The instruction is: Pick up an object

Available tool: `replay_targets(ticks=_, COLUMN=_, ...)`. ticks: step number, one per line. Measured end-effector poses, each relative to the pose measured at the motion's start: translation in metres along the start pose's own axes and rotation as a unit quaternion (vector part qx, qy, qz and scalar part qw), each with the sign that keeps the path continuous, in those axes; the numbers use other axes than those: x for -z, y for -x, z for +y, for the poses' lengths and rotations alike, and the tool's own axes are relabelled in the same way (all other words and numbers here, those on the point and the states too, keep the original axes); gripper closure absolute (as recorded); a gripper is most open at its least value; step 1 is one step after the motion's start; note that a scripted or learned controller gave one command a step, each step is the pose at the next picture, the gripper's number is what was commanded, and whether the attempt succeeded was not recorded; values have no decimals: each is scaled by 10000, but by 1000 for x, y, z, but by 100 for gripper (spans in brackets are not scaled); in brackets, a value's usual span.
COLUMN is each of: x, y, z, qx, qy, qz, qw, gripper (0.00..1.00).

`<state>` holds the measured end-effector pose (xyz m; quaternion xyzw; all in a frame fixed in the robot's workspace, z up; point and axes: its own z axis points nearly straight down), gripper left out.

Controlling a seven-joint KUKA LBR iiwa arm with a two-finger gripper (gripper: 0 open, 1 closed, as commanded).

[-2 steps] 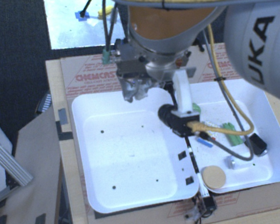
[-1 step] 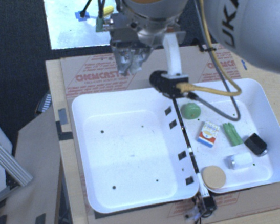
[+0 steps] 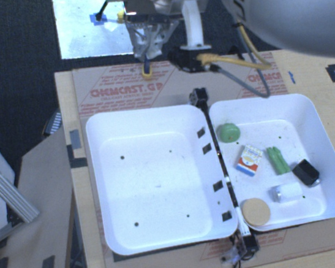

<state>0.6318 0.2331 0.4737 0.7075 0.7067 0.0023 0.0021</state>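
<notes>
White bins lie well below the gripper (image 3: 146,46), which hangs over the bench's far edge, its state impossible to tell, so every object, such as the green ball (image 3: 228,131) near the right bin's (image 3: 312,110) far left corner, lies forward and to the right.

Two bins: left bin (image 3: 155,181), right bin (image 3: 317,140), both smooth white plastic, slight sheen. Bench top (image 3: 118,91) under them: matt brown cardboard, red print. Arm casing (image 3: 297,0), far right: glossy smooth grey shell, bright highlights. Green ball (image 3: 228,131): smooth, soft shine. Small box (image 3: 248,160): printed card. Round disc (image 3: 256,210), near edge: matt tan, wood-like. Black block (image 3: 306,172): dull plastic. Aluminium rail (image 3: 2,187), far left: ribbed bare metal.
</notes>
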Motion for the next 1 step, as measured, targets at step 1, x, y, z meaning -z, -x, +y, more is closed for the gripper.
replay_targets(ticks=1, x=-22, y=0, z=-35, qx=17, qy=-35, qz=-5, qw=10000, gripper=100)
